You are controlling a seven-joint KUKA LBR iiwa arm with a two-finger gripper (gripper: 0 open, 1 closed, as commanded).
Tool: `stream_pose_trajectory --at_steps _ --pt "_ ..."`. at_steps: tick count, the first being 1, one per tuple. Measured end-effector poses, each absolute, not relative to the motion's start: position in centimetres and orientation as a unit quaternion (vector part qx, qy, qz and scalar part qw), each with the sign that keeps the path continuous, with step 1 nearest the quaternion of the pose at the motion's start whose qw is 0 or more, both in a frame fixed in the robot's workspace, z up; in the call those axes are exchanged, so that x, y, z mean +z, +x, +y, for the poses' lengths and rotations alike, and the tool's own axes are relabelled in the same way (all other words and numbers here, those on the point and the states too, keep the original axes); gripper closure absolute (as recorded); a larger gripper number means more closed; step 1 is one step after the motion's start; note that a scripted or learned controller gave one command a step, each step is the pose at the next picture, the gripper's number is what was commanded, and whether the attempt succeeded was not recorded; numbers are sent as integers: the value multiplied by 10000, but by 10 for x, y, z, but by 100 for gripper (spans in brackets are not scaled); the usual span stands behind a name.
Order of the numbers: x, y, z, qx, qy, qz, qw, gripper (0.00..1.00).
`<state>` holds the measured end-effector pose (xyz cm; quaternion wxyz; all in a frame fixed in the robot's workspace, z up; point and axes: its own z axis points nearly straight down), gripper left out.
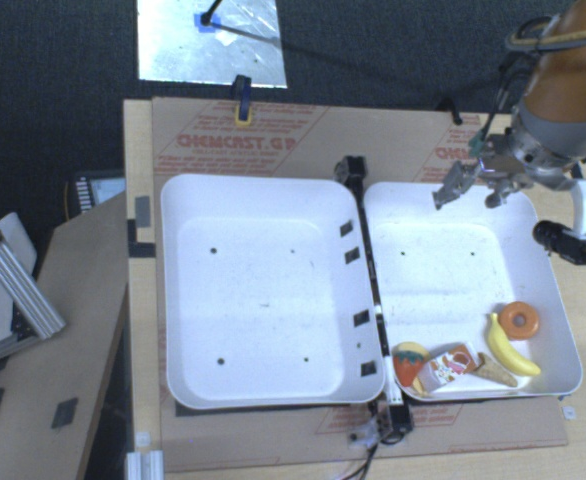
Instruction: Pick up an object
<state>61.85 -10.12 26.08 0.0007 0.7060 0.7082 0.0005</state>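
Pincer [470, 186] hung over the right bin's [443, 268] far edge w/ fingers spread, grasping nothing. Banana [510, 347], orange ring [519, 319] & other toys lay in that bin's near-right corner, well apart from it.

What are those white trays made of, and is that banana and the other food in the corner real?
The two bins look like moulded plastic: smooth matt white, with rounded corners and rims. The banana seems to be toy plastic, an even glossy yellow with no blemishes. The orange ring beside it looks like the same kind of toy. The small red-and-white packet could be printed card or plastic; too small to tell.
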Motion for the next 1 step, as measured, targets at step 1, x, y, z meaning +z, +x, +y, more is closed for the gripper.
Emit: stream_pose_trajectory --at_steps 1 --pt "350 563 -72 33 7045 7097 28 0"
